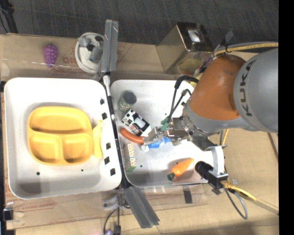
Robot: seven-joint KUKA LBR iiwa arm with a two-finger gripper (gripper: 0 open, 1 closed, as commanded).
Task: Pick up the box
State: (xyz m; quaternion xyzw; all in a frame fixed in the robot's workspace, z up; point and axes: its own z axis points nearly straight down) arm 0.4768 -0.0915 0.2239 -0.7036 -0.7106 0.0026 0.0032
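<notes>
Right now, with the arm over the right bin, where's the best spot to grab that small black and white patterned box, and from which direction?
The small black-and-white patterned box lies flat and skewed in the right white bin, its lower end close against the orange sausage-shaped toy. Probably best to come straight down from above and close across its two long sides near the upper-left end, away from that toy, with the gripper turned to match the skew.

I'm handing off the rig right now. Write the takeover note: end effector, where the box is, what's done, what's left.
End effector: low over the right bin, near its middle; open or shut can't be told from above.
Box: black-and-white, lying in the right bin just left of the end effector, beside a hot dog. A carrot lies near the front wall.
Left bin: holds a yellow tray.
Done: arm is at the pile.
Left: grasp the box and lift it.
</notes>
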